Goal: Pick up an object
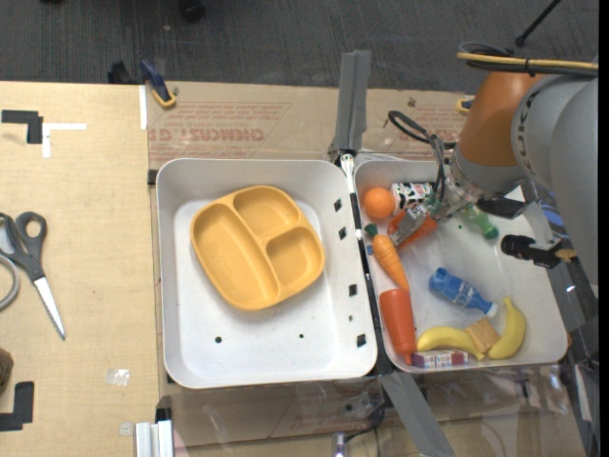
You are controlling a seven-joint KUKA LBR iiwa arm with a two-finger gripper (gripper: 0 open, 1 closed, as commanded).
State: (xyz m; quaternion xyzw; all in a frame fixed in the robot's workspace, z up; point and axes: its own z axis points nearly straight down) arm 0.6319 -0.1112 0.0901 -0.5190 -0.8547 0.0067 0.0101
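Jaws first: you cannot tell from this view how they stand, because the gripper (416, 220) is low in the right bin (533, 346) among several toys and its tip merges with them. You can see it sits near the bin's far left corner, just beside the small orange ball (378, 202) and the black-and-white can (413, 194), with something reddish right at its tip that you cannot identify. The carrot (389, 260) lies just in front of it, pointing toward the near wall, and the red bottle (399, 321) continues that line along the divider. Farther right you have the blue bottle (460, 291), the two bananas (476, 337) near the front wall and a small green item (479, 222) under the arm's wrist. The left bin (190, 350) bears only the yellow divided plate (257, 246). As for progress, judge it as the reach being made and the grasp unproven: nothing is visibly lifted, and every toy appears to rest on the bin floor. What is left, by that reading, is a confirmed close on one object and a lift clear of the bin. The crowding in that corner could spoil the grip.
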